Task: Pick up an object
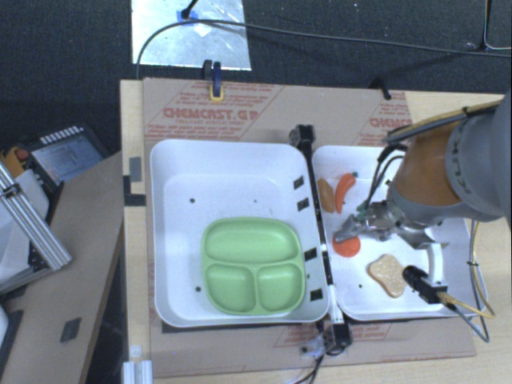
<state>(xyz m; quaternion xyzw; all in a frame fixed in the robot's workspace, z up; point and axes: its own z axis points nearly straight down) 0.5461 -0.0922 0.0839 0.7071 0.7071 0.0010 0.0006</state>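
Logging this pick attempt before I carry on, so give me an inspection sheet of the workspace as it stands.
Surface: two white bins, left bin, right bin, on printed cardboard.
Job's things: toast slice, red round piece, carrot and tan piece in right bin.
Clutter: green divided plate in left bin.
Grippers: claw low over the red round piece; grasp unclear.
Cables: black cable across dark floor.
Surroundings: foil sheet, yellow clamp.

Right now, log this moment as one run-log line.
gripper: low in right bin, over red round piece | carrot, toast: loose | green tray: left bin
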